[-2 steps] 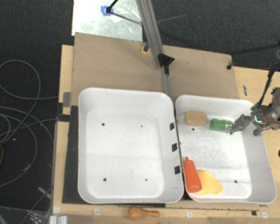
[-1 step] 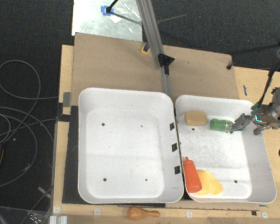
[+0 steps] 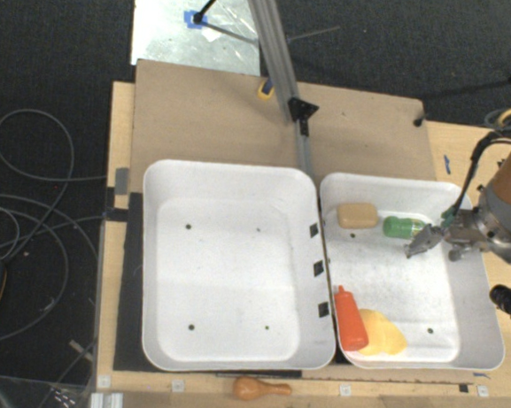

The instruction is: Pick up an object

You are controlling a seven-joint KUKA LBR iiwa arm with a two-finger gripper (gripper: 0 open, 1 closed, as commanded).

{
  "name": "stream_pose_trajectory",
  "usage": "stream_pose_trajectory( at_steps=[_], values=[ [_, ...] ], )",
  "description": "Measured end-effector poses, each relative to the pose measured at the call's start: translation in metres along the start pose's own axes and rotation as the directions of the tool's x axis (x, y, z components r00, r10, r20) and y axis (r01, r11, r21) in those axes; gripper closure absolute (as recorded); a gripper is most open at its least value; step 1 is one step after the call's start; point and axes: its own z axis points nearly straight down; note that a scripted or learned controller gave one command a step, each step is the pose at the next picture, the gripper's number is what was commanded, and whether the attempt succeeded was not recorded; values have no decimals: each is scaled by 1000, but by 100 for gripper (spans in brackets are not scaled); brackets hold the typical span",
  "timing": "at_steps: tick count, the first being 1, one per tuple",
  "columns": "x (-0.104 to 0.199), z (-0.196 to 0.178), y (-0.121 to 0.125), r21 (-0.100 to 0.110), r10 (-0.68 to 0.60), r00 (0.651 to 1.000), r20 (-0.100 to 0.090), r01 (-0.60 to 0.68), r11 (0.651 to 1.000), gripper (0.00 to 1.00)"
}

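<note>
Two bins sit side by side: the left bin [image 3: 223, 267] and the right bin [image 3: 408, 283]. In the right one, a block [image 3: 358, 216] and a bottle [image 3: 403, 227] lie far, with the gripper [image 3: 432, 242] just right of them; two more objects [image 3: 362, 325] lie near-left. A small object [image 3: 261, 388] rests on the bench [image 3: 352, 118] before the bins.

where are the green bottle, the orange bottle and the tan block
green bottle [image 3: 403, 227], camera view, middle of body
orange bottle [image 3: 350, 321], camera view, middle of body
tan block [image 3: 358, 216], camera view, top face

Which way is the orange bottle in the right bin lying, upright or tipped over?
Tipped over. The orange bottle lies flat on the right bin floor, lengthwise beside the yellow object.
</note>
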Motion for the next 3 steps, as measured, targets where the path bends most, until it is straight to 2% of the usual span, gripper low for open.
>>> stream_pose_trajectory(
  at_steps=[2, 3],
  values=[
    [3, 78, -1, -1, 0, 1000, 0, 0, 1000, 0],
    [2, 65, 0, -7, 0, 1000, 2, 0, 1000, 100]
  ],
)
